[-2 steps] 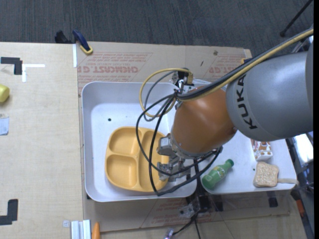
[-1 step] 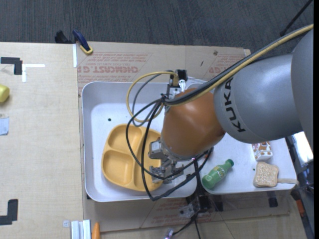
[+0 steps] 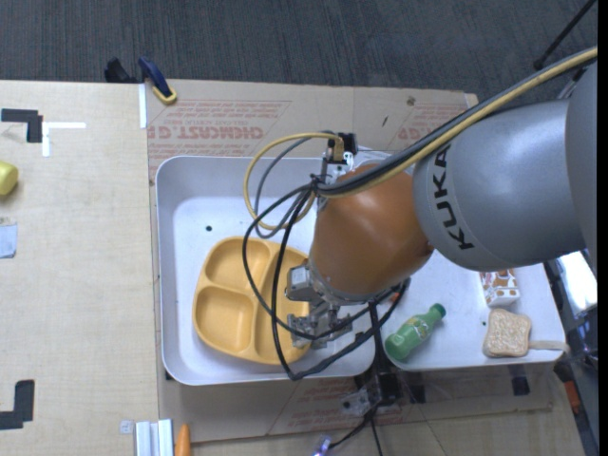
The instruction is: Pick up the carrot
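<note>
My arm reaches in from the right, and its orange band hangs over the left bin [image 3: 180, 207]. The gripper [image 3: 309, 326] sits low over the right side of a yellow divided plate [image 3: 233, 297] that lies in that bin. Cables and the wrist body cover the fingers. I see no carrot in this view; the part of the plate under the wrist is hidden.
In the right bin lie a green bottle [image 3: 414, 332], a slice of toast [image 3: 506, 332] and a small white packet [image 3: 500, 288]. A yellow object [image 3: 6, 179] sits at the far left edge of the bench. A blue and yellow clamp [image 3: 157, 79] rests near the cardboard's top left.
</note>
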Robot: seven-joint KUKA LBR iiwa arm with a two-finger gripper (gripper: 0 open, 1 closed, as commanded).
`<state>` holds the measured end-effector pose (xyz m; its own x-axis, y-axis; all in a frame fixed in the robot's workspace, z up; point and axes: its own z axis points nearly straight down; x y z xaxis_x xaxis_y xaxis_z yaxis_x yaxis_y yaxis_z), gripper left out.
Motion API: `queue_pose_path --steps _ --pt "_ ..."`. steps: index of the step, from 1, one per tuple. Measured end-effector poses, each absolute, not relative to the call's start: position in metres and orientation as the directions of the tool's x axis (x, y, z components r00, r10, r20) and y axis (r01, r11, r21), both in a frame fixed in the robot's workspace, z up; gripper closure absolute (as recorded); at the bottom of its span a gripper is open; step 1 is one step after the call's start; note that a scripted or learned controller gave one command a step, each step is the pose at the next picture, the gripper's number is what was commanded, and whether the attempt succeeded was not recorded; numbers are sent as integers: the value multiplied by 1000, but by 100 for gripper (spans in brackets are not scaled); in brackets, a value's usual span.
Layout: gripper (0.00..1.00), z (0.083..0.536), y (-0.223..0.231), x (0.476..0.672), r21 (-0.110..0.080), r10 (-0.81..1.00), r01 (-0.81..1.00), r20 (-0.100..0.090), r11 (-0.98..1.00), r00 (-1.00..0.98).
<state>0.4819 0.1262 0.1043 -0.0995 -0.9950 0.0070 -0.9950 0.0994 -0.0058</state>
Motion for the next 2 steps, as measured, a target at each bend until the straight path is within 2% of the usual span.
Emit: queue_pose_path --steps 1,2 --pt "100 138 148 478 0 -1000 -1000 -2 9 -9" --pt "100 165 218 479 6 -983 -984 18 181 -180"
